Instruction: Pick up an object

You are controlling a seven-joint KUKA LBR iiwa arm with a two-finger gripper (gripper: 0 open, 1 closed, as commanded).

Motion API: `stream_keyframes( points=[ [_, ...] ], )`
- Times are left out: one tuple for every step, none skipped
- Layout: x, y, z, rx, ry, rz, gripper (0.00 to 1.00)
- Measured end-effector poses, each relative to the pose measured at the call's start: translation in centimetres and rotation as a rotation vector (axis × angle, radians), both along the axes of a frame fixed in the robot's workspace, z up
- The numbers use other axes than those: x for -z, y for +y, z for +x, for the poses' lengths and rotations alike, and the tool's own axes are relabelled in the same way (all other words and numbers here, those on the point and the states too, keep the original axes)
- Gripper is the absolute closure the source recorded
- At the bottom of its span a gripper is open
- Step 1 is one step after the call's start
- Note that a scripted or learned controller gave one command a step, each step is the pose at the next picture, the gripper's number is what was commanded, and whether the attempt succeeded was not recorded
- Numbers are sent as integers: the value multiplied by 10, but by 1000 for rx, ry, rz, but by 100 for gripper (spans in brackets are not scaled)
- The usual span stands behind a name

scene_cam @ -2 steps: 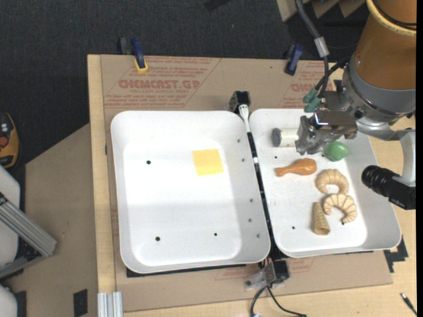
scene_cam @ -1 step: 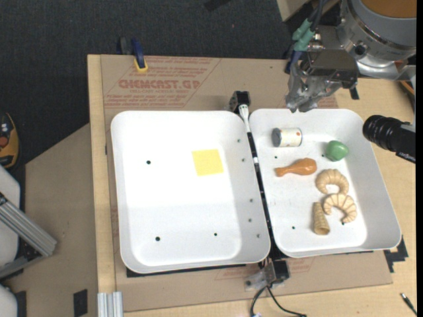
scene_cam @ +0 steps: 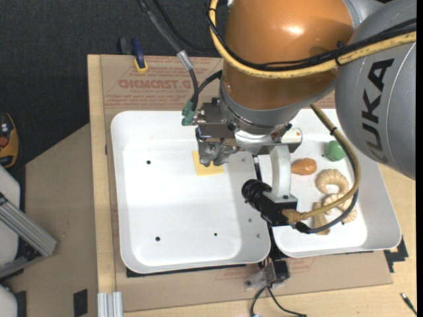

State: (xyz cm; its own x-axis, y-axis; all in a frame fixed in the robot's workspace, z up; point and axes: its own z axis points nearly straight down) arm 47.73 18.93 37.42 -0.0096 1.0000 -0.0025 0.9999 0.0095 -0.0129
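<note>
My gripper (scene_cam: pixel 211 156) hangs over the far right part of the left bin (scene_cam: pixel 165 243), right above a small yellow block (scene_cam: pixel 209 166) that lies on the bin floor. The fingers come down onto the block's upper edge, and the arm's bulk hides how they stand. In the right bin (scene_cam: pixel 370 240) lie an orange piece (scene_cam: pixel 304 167), a green piece (scene_cam: pixel 335 151) and a tan curled object (scene_cam: pixel 332 180).
The big orange and grey arm covers the far part of both bins. A tan ring-shaped toy (scene_cam: pixel 330 213) lies near the right bin's front. Cardboard (scene_cam: pixel 106 177) surrounds the bins, with a blue clamp (scene_cam: pixel 139 53) at its far left edge.
</note>
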Motion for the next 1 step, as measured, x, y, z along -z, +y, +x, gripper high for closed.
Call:
stream_keyframes(
  points=[
    [-113,38,2,3,-26,10,100]
  ],
)
